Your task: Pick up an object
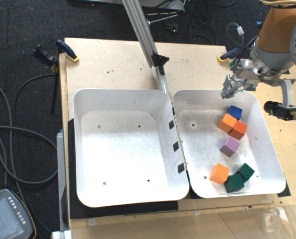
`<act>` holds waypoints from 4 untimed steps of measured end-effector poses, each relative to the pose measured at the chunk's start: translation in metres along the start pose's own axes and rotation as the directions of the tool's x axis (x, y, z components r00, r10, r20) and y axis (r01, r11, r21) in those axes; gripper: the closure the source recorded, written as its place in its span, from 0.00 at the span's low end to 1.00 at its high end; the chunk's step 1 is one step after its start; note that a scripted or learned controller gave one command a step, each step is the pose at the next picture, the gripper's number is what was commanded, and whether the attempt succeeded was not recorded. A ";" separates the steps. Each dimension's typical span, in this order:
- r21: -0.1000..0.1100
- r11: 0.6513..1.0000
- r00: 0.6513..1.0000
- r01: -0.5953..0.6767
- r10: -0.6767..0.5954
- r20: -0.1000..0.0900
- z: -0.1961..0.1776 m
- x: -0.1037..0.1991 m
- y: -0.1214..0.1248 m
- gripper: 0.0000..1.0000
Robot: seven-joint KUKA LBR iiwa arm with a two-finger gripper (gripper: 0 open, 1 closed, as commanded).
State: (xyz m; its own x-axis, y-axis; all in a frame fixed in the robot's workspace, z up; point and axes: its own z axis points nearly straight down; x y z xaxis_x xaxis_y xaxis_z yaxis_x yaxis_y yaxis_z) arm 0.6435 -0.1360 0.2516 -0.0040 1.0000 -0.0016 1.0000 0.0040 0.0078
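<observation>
Nearest, at the near edge of the right bin (267, 148): two dark green blocks (240, 178) touching, with an orange cube (219, 174) just to their left. Awkward to take from that cluster — neighbours pressed close, bin wall just behind.

Further in, alone: a small purple cube (230, 147), tilted slightly, with open floor on its left. Probably the easiest pick; likely light, rigid and flat-sided, so a squeeze across two opposite faces should hold without crushing or slipping much.

Beyond that, a tight group — an orange block (228, 122) touching a redder orange one (240, 129), with a blue cube (234, 112) just behind. Little room for fingers between them.

Left bin (88, 148) alongside, sharing the middle divide.

Farthest, above the far rim of the right bin and just beyond the blue cube: the end effector (231, 89), hanging from the grey and orange arm (279, 29) reaching in from the right. Nothing visible between its fingers; opening too small and blurred to judge, so cannot tell whether wide or narrow.

Under everything, the pale table (118, 63).
</observation>
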 end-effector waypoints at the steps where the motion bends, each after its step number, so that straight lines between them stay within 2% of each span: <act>1: 0.003 1.000 1.000 -0.001 0.001 0.000 -0.025 0.000 0.001 1.00; 4: 0.008 1.000 1.000 0.004 -0.004 -0.003 -0.011 0.158 0.007 1.00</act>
State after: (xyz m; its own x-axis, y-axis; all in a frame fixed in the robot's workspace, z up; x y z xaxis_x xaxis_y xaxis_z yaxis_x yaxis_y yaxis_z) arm 0.6497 0.0220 0.2621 -0.0080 1.0000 0.0016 1.0000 0.0080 -0.0002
